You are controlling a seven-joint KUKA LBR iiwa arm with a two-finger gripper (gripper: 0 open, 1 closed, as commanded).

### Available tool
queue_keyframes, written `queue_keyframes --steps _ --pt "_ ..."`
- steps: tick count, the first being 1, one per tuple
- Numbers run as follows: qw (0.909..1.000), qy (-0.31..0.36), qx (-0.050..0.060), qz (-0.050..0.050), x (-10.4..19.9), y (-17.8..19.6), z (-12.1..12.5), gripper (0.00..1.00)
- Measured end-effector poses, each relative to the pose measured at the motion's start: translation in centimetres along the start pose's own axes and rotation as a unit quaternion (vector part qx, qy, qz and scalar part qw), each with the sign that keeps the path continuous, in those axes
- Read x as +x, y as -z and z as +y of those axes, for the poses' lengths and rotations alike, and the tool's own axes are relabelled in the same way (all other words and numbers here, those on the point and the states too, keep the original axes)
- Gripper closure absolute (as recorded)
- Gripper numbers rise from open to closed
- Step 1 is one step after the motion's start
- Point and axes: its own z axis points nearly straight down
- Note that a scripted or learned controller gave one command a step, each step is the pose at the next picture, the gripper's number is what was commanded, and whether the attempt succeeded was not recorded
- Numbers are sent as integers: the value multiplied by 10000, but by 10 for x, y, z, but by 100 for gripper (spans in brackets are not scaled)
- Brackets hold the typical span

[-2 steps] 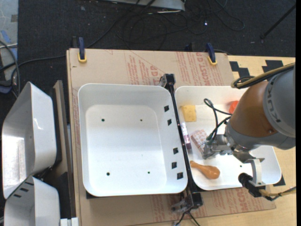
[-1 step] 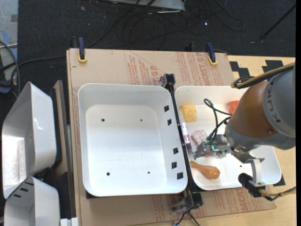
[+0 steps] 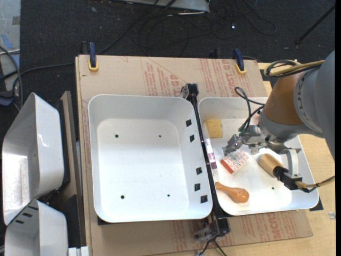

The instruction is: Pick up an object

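My gripper (image 3: pixel 235 144) hangs low in the right bin (image 3: pixel 277 206), just above a small red and white box (image 3: pixel 235 162). A yellow sponge-like block (image 3: pixel 213 127) lies at the bin's back left. An orange drumstick-shaped toy (image 3: pixel 233 192) rests near the front left. A tan wooden-handled tool (image 3: pixel 273 166) with a black end lies to the right of the box. A thin pink and white item (image 3: pixel 210 153) lies along the bin's left wall.
The left bin (image 3: pixel 101 121) stands beside the right one, with a black divider (image 3: pixel 198 143) between them. Both sit on a cardboard-covered bench (image 3: pixel 160 71) held by clamps. White tubs (image 3: pixel 29 153) stand at the far left. The arm (image 3: pixel 298 103) comes in from the right.
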Motion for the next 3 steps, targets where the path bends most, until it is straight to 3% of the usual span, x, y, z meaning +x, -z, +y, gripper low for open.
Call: queue_keyframes --steps 1,2,3 --pt "10000 -29 53 23 13 -2 -34 0" --pt "10000 -27 32 16 -5 -2 -29 0" --pt "10000 -17 28 15 -4 8 -29 100"
